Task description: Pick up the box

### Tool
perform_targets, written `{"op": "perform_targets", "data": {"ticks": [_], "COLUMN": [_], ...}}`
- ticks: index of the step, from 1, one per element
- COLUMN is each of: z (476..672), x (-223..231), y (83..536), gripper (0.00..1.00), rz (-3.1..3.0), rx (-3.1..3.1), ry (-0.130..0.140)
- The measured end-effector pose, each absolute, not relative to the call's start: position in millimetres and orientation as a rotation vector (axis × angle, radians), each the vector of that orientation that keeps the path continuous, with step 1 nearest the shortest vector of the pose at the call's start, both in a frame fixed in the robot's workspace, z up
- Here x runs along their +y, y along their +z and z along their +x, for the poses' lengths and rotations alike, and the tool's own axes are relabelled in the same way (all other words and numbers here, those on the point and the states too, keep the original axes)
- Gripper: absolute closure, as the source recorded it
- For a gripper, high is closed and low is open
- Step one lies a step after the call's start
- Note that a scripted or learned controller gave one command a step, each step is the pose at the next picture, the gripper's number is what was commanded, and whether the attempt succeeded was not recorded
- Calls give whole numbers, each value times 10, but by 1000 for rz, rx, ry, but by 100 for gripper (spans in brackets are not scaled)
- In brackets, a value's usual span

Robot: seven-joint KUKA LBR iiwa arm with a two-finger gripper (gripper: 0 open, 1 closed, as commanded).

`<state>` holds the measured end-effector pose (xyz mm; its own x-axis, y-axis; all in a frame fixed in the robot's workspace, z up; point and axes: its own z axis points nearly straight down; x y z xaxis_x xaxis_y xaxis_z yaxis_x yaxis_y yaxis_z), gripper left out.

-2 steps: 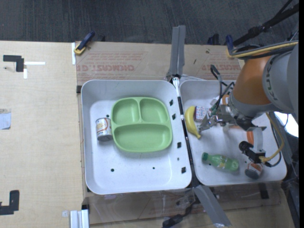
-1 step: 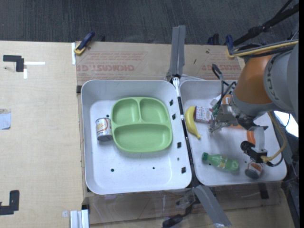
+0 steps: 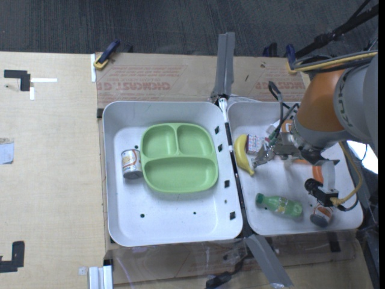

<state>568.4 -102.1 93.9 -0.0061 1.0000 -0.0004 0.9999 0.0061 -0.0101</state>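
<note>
1. Near: bottle (image 3: pixel 280 205) lies on its side at the near end of the right bin (image 3: pixel 355 218), w/ a small orange-and-grey thing (image 3: pixel 320 214) to its right. Both sit well apart from the target; leave them alone.
2. Mid: gripper (image 3: pixel 263 156) hangs low in the right bin, just right of the banana (image 3: pixel 242 155). Fingers look slightly parted w/ nothing visibly between them, so prob. open and not carrying anything.
3. Just beyond: box (image 3: pixel 254 142) is small, w/ a printed label, tucked against the banana's far-right side, just beside the fingertips. Don't call it held.
4. To do the step well: centre fingers over the box, not the banana. Come straight down, close on its two free sides, lift slow.
5. Risk: banana is touching or nearly so; it may get pinched or dragged along.
6. Left bin (image 3: pixel 114 161): green plate (image 3: pixel 179 158) and can (image 3: pixel 130 163), not relevant.
</note>
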Motion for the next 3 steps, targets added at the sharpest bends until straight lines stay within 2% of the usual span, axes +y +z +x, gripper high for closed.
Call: {"op": "perform_targets", "data": {"ticks": [1, 2, 3], "z": [5677, 5677, 5566], "x": [-1038, -1036, -977], "y": [993, 992, 1522], "gripper": [100, 0, 0], "rz": [-2212, -2212, -2182], "rx": [-2215, -2216, -2255], "ry": [17, 18, 7]}}
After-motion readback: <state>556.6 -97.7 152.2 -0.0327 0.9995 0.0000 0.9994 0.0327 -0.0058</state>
